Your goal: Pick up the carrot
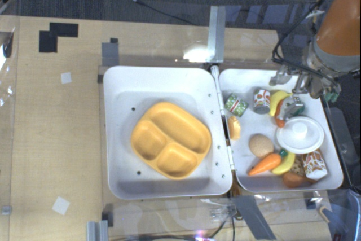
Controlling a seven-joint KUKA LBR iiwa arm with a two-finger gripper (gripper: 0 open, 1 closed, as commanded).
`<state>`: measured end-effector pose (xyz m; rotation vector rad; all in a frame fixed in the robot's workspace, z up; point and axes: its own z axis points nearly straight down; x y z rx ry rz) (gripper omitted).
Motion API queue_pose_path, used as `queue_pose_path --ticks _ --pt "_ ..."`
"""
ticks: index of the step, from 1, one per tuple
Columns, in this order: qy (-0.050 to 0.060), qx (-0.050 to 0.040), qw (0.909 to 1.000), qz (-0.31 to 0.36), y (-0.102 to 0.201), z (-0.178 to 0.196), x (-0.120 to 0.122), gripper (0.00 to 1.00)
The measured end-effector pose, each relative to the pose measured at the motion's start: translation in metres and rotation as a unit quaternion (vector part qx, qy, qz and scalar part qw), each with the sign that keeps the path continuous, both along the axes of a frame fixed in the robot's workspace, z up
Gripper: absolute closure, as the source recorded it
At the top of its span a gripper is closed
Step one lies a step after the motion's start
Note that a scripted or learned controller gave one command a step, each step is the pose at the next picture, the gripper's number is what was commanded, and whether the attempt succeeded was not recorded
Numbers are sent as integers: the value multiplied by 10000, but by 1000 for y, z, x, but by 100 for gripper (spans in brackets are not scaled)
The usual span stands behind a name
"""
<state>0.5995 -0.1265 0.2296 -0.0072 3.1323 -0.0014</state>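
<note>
The carrot is orange with a green top. It lies in the right bin near the front edge, tilted, with its tip pointing front-left. Its green end touches a yellow banana. My gripper hangs over the back right part of the same bin, beside another banana and just behind a white round dish. It is well behind the carrot and apart from it. The arm's orange band sits above it at the upper right.
The left bin holds a yellow divided plate. Around the carrot in the right bin are a tan round roll, two small cans, a yellow piece, a patterned carton and a brown item.
</note>
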Motion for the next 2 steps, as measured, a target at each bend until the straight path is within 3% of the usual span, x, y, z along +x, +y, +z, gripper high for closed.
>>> queue_pose_path --ticks 1,2 --pt "53 14 9987 -502 25 -109 -91 0" --pt "-53 14 9911 -1332 42 -140 -107 0"
